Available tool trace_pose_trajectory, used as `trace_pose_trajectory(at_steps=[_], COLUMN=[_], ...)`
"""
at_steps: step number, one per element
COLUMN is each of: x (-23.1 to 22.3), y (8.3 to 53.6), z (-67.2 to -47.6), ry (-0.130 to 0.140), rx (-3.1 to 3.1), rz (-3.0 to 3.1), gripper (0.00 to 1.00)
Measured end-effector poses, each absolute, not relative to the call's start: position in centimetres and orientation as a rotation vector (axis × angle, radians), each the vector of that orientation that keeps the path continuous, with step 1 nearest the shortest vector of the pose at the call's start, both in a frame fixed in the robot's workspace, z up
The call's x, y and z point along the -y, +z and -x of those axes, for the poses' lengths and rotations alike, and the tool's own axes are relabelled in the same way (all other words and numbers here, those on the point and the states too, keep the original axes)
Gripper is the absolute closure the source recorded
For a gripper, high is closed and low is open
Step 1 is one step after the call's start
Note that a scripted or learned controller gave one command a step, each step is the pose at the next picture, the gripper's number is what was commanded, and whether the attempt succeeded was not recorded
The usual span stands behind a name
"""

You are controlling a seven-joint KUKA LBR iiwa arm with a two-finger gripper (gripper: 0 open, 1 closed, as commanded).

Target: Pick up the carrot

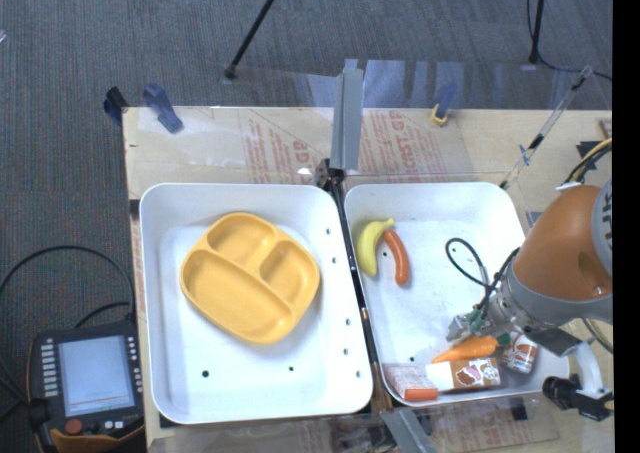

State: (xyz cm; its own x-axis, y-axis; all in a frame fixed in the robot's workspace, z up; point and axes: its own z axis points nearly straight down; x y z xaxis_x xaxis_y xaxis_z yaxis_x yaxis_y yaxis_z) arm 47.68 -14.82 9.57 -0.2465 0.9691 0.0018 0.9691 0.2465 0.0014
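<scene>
The carrot [466, 349] is orange and lies near the front of the right bin [432, 203], pointing left. My gripper [473, 324] hangs just above and behind the carrot's middle, at the end of the grey arm with the orange band [562, 254]. The arm hides the bin's right side. Nothing shows as lifted off the bin floor.
Beside the carrot lie a small brown-and-white packet [466, 374], a small can [520, 353], a pink block [407, 379] and a short red stick [421, 394]. A banana [371, 244] and a sausage [400, 257] rest at the right bin's back left. A yellow divided plate [250, 276] sits in the left bin [160, 341].
</scene>
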Motion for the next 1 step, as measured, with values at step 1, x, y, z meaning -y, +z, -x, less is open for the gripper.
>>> trace_pose_trajectory(at_steps=[1], x=[14.63], y=[9.68], z=[-47.73], ry=[-0.007], rx=[2.479], rz=[1.924], gripper=[0.0])
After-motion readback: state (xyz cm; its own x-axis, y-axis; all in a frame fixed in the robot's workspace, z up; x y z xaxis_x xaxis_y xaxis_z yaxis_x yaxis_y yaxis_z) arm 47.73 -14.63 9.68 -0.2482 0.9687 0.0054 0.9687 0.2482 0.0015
